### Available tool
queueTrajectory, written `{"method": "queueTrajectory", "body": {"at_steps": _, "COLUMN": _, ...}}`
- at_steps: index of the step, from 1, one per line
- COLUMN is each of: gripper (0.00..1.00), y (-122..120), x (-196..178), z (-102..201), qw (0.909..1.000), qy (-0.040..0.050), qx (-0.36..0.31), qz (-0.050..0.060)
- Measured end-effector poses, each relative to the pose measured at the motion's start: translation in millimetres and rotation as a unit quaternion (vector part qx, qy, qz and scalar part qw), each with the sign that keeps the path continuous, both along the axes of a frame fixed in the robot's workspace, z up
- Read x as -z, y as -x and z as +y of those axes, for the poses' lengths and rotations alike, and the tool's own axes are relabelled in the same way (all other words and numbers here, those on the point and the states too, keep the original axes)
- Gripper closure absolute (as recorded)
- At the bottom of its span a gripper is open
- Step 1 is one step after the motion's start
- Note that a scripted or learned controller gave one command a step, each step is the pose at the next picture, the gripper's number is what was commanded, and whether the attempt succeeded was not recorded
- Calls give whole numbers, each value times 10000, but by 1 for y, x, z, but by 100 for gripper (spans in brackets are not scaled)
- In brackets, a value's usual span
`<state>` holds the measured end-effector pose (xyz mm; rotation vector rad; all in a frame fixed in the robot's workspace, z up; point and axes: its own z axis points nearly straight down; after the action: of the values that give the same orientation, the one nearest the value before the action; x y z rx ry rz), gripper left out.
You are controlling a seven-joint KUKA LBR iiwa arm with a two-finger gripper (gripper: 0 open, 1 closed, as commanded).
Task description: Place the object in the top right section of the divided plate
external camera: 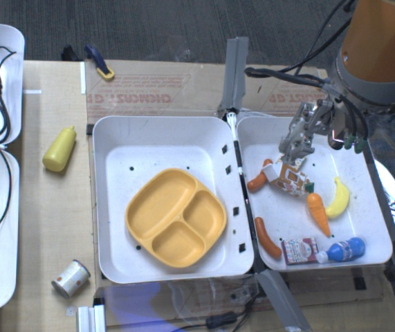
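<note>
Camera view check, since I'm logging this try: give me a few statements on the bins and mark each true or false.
1. The yellow divided plate lies in the left bin. True.
2. The banana lies on the plate. False: it lies in the right bin, beside the carrot.
3. The gripper hangs over the right bin, above a small carton. True.
4. The blue bottle stands upright. False: it lies on its side near the bin's front edge.
5. A yellow squeeze bottle lies on the bench outside the bins. True.

Broad orange band on the arm (385, 26), grey wrist below, black cables looping, metallic claw (298, 144)
</note>
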<state>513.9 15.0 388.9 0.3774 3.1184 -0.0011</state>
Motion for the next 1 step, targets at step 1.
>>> {"method": "queueTrajectory", "body": {"at_steps": 1, "gripper": 100, "y": 35, "x": 101, "z": -2, "qw": 9980, "qy": -3, "qx": -625, "qz": 1}}
